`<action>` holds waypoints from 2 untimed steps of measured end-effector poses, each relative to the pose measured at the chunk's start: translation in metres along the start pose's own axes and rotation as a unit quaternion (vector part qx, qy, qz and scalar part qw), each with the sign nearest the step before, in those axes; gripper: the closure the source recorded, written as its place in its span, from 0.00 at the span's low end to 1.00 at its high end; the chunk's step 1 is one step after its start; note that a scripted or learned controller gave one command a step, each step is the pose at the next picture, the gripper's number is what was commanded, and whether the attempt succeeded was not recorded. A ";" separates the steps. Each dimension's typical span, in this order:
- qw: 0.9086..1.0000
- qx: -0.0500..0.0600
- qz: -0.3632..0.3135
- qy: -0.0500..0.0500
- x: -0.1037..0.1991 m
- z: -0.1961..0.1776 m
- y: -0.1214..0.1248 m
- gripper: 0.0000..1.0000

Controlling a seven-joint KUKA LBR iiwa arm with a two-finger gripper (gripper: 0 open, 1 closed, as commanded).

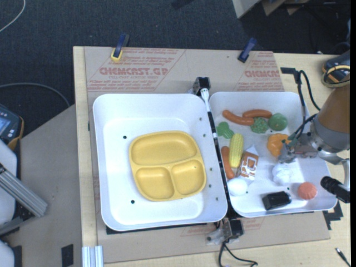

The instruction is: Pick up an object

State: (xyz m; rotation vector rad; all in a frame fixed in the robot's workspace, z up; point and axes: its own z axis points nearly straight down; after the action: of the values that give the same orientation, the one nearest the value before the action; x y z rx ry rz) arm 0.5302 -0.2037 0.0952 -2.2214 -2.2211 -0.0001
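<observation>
Left bin (105,149) holds a yellow three-compartment tray (166,164), roughly centred. Right bin (261,97) is cluttered: sausage (240,117) and broccoli (260,125) near the far edge, corn (236,149) and carrot (226,161) along the left wall, egg (238,187) and black block (276,199) at the near edge, red ball (307,191) in the near right corner. Gripper (287,156) sits low at the bin's right side, just over a white object (282,174), beside an orange pepper (276,143).

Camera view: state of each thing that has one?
Yellow tray: upright, in left bin.
Corn: lying flat, right bin.
Carrot: flat beside corn.
Black block: flat, near front rim.
Gripper: low over right bin.
</observation>
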 end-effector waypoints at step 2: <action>1.000 -0.004 0.000 -0.002 -0.007 -0.095 -0.006 1.00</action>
State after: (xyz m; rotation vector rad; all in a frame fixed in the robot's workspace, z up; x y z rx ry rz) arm 0.5239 -0.2109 0.1903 -2.2279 -2.2257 -0.0035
